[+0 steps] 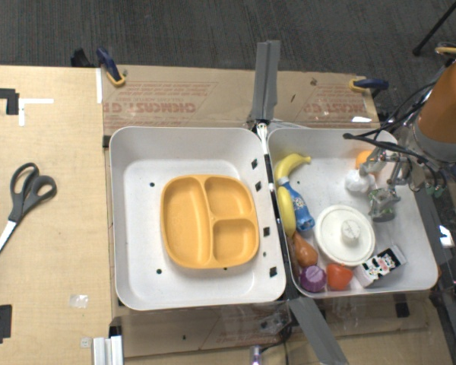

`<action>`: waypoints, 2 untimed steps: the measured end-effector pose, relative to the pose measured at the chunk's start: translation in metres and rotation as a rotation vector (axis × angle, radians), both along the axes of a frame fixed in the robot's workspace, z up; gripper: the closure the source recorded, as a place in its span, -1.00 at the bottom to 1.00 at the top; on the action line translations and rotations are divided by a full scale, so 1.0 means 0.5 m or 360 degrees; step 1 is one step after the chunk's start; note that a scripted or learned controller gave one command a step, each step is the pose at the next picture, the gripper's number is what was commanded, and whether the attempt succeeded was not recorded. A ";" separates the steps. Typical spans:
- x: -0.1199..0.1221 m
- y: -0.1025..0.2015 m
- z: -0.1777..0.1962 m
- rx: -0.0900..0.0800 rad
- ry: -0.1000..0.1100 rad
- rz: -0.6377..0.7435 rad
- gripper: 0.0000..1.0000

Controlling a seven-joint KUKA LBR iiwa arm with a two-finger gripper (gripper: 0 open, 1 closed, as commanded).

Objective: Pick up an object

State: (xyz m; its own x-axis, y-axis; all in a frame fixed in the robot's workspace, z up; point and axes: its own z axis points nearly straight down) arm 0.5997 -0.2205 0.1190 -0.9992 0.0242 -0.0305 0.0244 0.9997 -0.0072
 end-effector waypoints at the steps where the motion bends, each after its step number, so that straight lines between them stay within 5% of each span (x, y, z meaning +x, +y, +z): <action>1: 0.054 0.103 -0.010 -0.0004 -0.0026 -0.0023 -1.00; 2: 0.106 0.037 -0.044 0.0007 0.0031 0.0112 -1.00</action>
State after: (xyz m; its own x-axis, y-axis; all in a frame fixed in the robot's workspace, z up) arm 0.6526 -0.2020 0.0971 -0.9989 -0.0459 -0.0112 -0.0459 0.9989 -0.0027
